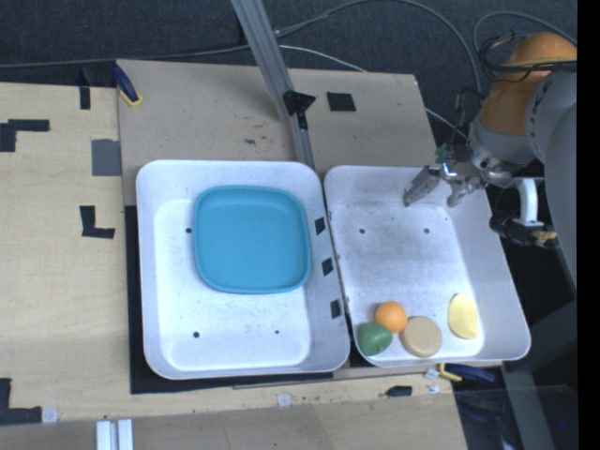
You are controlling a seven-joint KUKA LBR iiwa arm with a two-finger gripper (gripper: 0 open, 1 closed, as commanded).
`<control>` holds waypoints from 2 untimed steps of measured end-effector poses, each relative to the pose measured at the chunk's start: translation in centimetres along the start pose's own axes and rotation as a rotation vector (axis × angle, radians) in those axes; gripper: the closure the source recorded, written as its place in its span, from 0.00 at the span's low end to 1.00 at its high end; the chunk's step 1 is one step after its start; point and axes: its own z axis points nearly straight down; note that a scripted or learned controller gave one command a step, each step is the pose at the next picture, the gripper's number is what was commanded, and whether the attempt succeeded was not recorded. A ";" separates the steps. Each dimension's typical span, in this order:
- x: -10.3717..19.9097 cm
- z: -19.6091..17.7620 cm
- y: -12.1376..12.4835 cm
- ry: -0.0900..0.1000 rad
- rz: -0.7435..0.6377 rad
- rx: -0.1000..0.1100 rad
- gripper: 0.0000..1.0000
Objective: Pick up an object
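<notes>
Two shallow white plastic bins sit side by side on the bench, their inner rims nearly touching along a narrow seam. The right-hand bin (487, 242) has most of its floor bare: its upper and middle stretch is open speckled white, giving free room beneath and in front of the two-finger gripper (436, 191). The gripper hangs over that bin's far edge, near the upper right corner, with its two grey fingers spread apart and nothing between them. One finger (417, 187) slants down toward the bin's middle, the other sits closer to the right rim. The grey arm with its orange band (516, 92) comes in from beyond the right rim.

Four small objects are clustered along the near edge of the same bin, well apart from the gripper and on the opposite end of the bin floor. A round orange ball (391, 316) lies nearest the gripper; just beside and below it is a green rounded piece (373, 337), close to the bin's inner wall. A tan round disc (422, 336) touches or almost touches the orange ball, and a pale yellow oval piece (462, 316) lies toward the right rim.

Across the seam, the left-hand bin (159, 279) holds a square blue plastic plate (251, 239) with rounded corners, lying flat.
</notes>
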 end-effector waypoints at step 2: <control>0.1 3.7 0.0 -0.001 -0.001 -0.004 1.00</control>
